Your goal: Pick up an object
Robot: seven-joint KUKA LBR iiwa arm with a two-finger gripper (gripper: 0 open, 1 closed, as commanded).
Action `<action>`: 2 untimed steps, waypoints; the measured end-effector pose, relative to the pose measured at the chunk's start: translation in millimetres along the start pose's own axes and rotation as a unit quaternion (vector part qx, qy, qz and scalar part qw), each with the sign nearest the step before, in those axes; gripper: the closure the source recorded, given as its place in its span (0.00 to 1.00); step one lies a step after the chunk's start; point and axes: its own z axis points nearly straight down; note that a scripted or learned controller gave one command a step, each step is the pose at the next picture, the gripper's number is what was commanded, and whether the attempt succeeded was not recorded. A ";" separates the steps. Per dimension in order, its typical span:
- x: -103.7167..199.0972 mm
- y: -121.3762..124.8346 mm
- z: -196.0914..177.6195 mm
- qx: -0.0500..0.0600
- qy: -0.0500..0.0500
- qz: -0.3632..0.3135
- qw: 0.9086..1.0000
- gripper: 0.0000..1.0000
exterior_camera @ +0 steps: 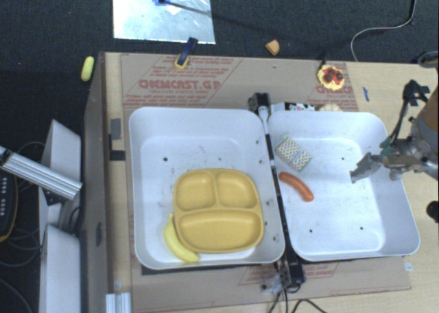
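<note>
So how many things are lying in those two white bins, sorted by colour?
Yellow: 2, a yellow divided plastic plate and a yellow toy banana in the left bin.
Orange: 1, an orange toy sausage.
Patterned: 1, a small dotted block.
Total: 4

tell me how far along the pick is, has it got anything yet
Nothing looks picked yet. The gripper is over the right bin near its right wall, with nothing visible between its fingers. The sausage and the patterned block lie on that bin's floor, apart from the gripper. The yellow divided plate and banana sit in the left bin. The reach, grasp and lift are all left.
</note>
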 end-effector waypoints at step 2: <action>64.5 27.4 164.0 0.000 0.000 0.001 1.000 0.00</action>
